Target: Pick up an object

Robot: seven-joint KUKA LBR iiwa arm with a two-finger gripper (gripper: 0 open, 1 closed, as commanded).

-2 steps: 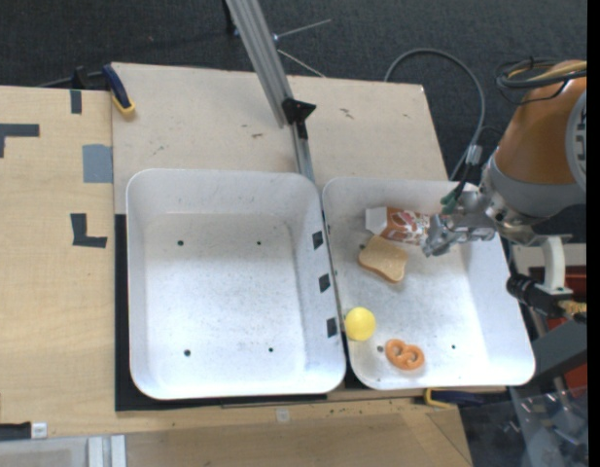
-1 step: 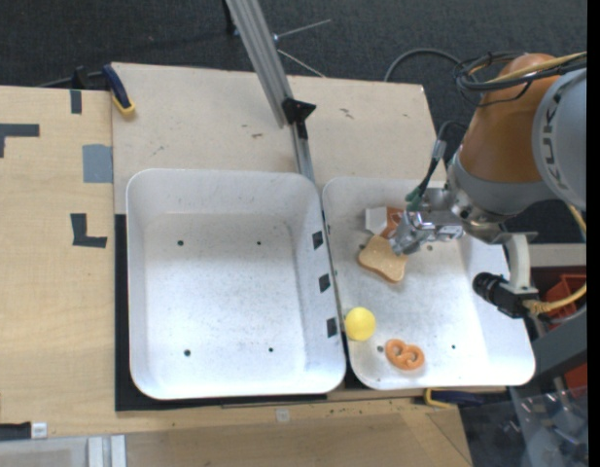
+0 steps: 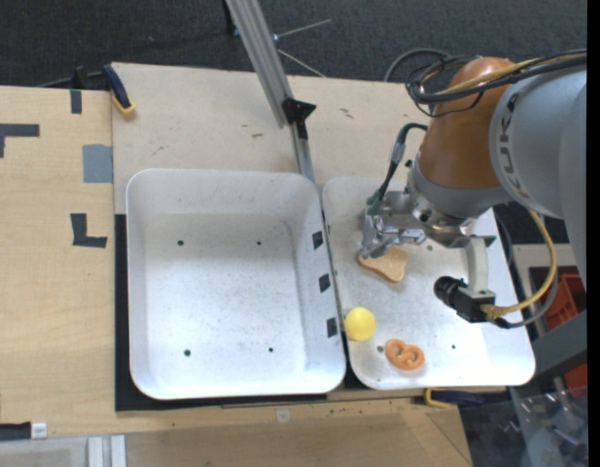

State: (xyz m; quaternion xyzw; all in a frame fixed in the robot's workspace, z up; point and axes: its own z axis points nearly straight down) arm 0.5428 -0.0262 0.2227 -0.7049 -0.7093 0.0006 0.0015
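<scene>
Gripper (image 3: 379,243) seen low in right bin (image 3: 494,358), directly over upper-left end of toast slice (image 3: 385,264). Finger state cannot be told; grasp not confirmed.

Risks, judged:
- Toast lies flat and thin; could be pushed toward divider, not lifted.
- Edge-only pinch likely; slice could pivot and drop.
- Yellow ball (image 3: 359,323) below toast, near left wall; pretzel (image 3: 405,355) further below-right. Both well apart, unlikely disturbed.

Left bin (image 3: 144,290) uninvolved.

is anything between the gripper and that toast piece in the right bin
Nothing visible. The gripper sits right over the upper left edge of the toast piece in the right bin. The yellow ball and orange pretzel lie apart, nearer the front rim.
</scene>
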